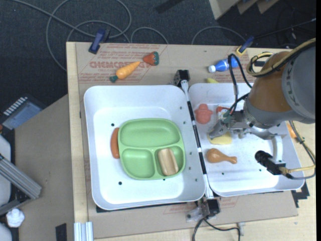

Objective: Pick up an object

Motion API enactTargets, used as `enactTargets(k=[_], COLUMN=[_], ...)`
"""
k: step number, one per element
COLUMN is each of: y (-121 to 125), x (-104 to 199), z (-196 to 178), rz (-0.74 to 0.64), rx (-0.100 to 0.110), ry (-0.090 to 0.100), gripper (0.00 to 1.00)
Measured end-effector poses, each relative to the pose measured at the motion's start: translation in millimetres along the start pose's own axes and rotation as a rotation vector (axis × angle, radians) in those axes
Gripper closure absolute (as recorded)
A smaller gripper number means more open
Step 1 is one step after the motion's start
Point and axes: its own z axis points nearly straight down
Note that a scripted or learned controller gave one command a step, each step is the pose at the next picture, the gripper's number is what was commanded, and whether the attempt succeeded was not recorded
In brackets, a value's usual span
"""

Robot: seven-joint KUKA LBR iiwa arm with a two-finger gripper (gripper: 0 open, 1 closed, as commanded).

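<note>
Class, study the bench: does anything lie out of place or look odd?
Yes. A toy carrot and a strawberry lie on the cardboard behind the left bin, outside both bins. A hot dog sits wedged beside the green tray, not in it.

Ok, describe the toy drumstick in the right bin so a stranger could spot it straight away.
Start at the right bin, the one under the grey arm. The drumstick lies on the bin floor near its left wall, just below a pale yellow piece. It is the tan-brown one, plump at the left and narrowing to a thin bone end at the right, unlike the rounded pink toy further up.
</note>
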Motion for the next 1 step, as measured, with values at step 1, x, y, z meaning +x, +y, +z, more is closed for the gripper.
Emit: enactTargets(k=[1], y=[-25.5], x=[6.9], z=[21.6], rz=[-0.001], rx=[0.011], ry=[0.004], gripper=[0.0])
